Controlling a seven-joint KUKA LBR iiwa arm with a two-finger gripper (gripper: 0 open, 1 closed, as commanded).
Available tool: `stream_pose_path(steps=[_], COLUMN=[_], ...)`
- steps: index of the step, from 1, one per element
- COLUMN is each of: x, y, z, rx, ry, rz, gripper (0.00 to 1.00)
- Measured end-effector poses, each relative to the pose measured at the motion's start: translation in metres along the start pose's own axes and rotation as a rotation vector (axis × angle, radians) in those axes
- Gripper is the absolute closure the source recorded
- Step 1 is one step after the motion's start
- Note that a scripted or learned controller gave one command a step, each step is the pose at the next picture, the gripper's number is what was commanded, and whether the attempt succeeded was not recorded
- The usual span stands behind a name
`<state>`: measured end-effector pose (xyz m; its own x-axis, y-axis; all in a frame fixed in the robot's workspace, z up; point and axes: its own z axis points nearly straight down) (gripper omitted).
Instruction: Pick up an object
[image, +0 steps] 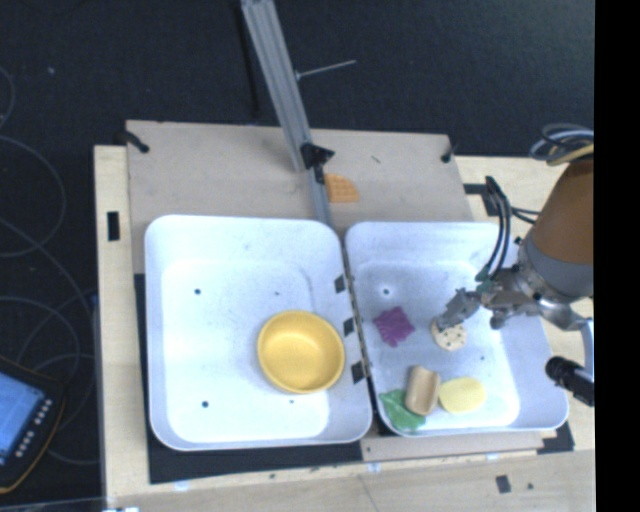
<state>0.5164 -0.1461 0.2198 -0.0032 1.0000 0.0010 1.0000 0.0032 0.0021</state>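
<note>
The arm (565, 235) comes in from the right and is cut off at the frame's edge, so only its orange band and grey wrist show. Its tool (458, 312) hangs low inside the right bin (420, 245), just above and touching or nearly touching a small round speckled disc (450, 335). The fingers are dark and blurred against the wrist parts, and I cannot tell whether they stand apart or together; nothing is clearly seen between them.

Taking the disc as landmark: a purple block (393, 325) lies just left of it, apart from it. Below the disc, near the bin's front wall, a tan cylinder (421, 389) lies tilted, touching a yellow oval (462, 395) on its right and partly covering a green piece (397, 410) at its lower left; the green piece's shape is hard to make out. Behind the disc, the bin floor is bare white up to the back wall, giving open room there.

Well left of the disc, across the two bins' touching rims, the left bin (200, 260) holds a yellow bowl (300, 351) near its front right corner. A grey pole (280, 90) rises from the tabletop (220, 165) behind the bins.
</note>
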Motion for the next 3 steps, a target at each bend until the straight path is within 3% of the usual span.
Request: stream_pose_path(steps=[1,2,3], x=[0.0,-0.004,-0.007], y=[0.0,0.009,0.003], z=[0.0,0.05,0.093], rx=[-0.001,0.005,0.006], ry=[0.0,-0.003,-0.003], rz=[0.002,0.005,0.004], gripper=[0.0,0.0,0.0])
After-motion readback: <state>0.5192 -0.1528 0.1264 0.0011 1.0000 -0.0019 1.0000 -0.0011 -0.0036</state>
